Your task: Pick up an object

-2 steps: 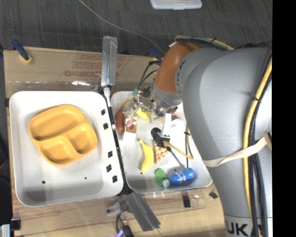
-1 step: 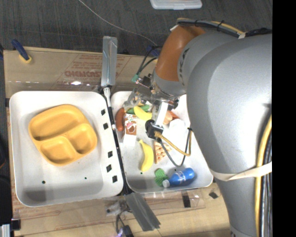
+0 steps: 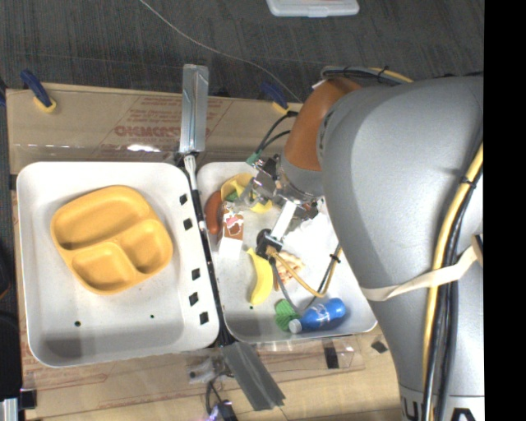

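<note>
Hand (image 3: 257, 187) over crowded right bin (image 3: 238, 315), far edge

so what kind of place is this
Probably a robotics lab's grasping bench: a grey robot arm reaches over a white bin of clutter, including a banana, beside another bin holding a yellow divided tray.

**Setting.** A brown counter (image 3: 90, 115) with red printed lettering (image 3: 156, 130) stands on dark grey ribbed carpet (image 3: 90, 37). The carpet fills the field beyond the counter's far edge, and a flat white object (image 3: 312, 7) lies there, well apart from the counter. One blue clamp (image 3: 39, 89) grips the counter's far edge at its corner on the view's left and a second blue clamp (image 3: 274, 94) grips it farther along, with a grey metal bar (image 3: 194, 103) crossing the edge between them. Light is even and soft, leaving a pale glare streak (image 3: 82, 148) on the counter just inside that edge.
</note>
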